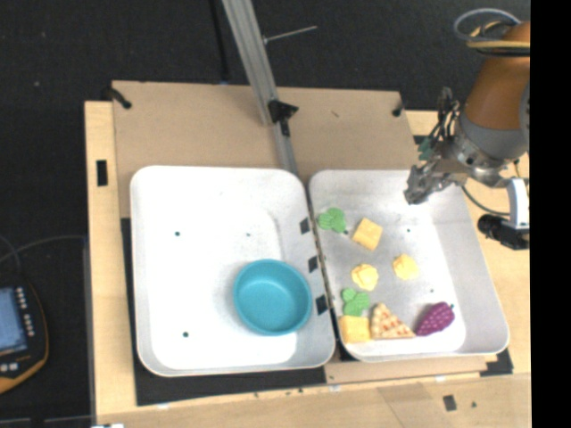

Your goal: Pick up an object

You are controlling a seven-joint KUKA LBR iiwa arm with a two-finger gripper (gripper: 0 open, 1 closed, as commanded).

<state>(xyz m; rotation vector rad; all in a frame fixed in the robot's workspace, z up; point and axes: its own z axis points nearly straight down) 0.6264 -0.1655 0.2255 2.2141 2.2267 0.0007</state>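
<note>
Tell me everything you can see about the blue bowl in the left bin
The blue bowl is round, a plain teal blue, smooth like plastic, with a raised rim and a hollow with nothing in it. It stands upright, mouth up, on the floor of the left bin, toward that bin's near right corner, close to the wall shared with the right bin. Only the bin floor touches it. The gripper is far off, over the right bin's far side.

Even overhead light, mildly blown out on the white bins (214,190); soft short shadows, dark surround, slightly soft focus overall.
</note>
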